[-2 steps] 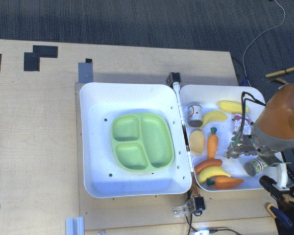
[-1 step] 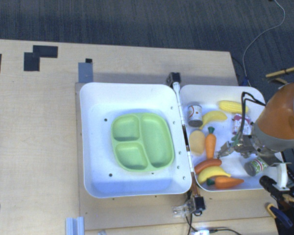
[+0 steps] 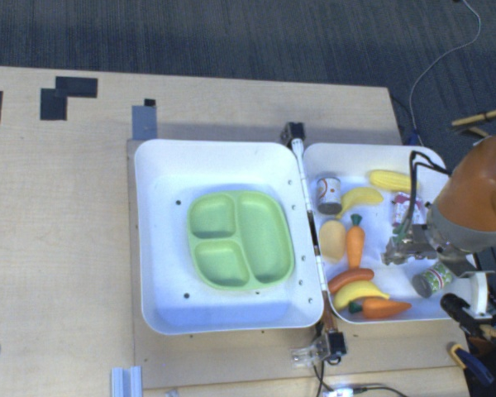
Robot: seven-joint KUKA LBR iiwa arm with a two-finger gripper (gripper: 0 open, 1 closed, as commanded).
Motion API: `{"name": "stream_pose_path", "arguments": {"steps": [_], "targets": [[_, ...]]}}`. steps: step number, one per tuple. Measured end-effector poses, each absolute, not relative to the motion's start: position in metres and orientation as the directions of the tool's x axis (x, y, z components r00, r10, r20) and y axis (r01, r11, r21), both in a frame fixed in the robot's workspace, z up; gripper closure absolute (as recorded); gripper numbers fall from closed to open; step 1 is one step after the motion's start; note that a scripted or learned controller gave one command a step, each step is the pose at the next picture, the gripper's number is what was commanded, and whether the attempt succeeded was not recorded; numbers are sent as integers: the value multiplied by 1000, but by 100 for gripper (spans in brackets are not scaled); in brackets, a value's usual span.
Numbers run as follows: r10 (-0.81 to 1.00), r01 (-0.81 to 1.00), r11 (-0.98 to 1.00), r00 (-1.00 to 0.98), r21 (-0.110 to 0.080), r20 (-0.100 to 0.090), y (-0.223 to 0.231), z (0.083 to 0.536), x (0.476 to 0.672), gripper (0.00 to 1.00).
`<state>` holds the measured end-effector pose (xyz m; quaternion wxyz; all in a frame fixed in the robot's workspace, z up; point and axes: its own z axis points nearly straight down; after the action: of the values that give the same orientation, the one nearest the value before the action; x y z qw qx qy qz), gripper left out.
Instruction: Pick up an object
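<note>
claw [image 3: 401, 251] sits low in the right bin [image 3: 341, 160], right of centre, fingers pointing left and down toward the bin floor. can't tell its opening: the metal tip is small and blurred, nothing readable between the fingers. arm [image 3: 479, 197] comes in from the right edge, orange band bulking over the bin's right side, grey wrist just below it, black cable looping up from the wrist.

the arm covers the bin's right wall and whatever lies under it. a small can [image 3: 432, 280] lies tilted just below-right of the claw, partly tucked under the wrist; label unreadable.

loose toy food in the right bin: upright carrot [image 3: 355, 246] just left of the claw, apart from it, with a pale yellow piece [image 3: 333, 240] touching its left. yellow banana [image 3: 360, 197] above the carrot, another yellow piece [image 3: 389, 179] near the top wall, small white-and-red can [image 3: 328, 192] at top left. at the bottom a pile: red sausage-like piece [image 3: 350, 279], banana [image 3: 360, 294], second carrot [image 3: 386, 308] lying flat, all touching.

left bin [image 3: 161, 222] holds a green three-compartment tray [image 3: 240, 239], centred, compartments bare. both bins sit on a pale wooden bench [image 3: 58, 246].
</note>
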<state>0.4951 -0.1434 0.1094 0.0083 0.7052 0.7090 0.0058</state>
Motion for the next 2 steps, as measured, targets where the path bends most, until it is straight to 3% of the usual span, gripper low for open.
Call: {"name": "stream_pose_path", "arguments": {"steps": [1,2], "targets": [[1000,1000,5,-5,19,-3,-143,109,495,0],[1000,1000,4,-4,7,-1,-114,87,522,0]]}}
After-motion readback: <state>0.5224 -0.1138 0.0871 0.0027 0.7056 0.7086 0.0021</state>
